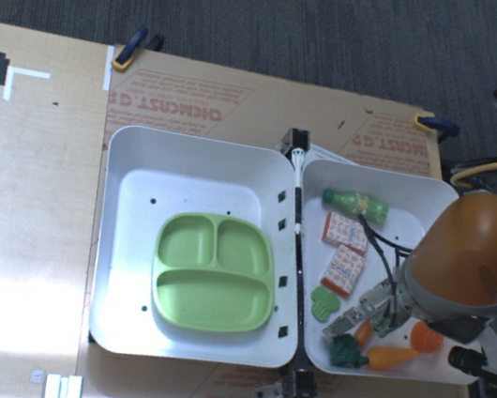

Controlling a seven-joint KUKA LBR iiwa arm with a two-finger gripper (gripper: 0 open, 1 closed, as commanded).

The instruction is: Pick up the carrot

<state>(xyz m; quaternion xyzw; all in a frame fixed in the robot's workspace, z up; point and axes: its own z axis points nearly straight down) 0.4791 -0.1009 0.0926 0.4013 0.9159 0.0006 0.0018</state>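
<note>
Camera view, cardboard-topped bench [15, 228], two white bins [130, 220], dark carpet [263, 10] behind

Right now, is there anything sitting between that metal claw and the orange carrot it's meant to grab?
Nothing visible does. The two-finger gripper hangs just above and left of the orange carrot with its dark green top, in the right white bin.

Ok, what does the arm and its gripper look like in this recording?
The arm shows a large rounded orange band above a grey wrist section. Thin black cables run from it toward the gripper, a small silver-grey metal piece. White letters mark the dark housing at the far right.
</note>
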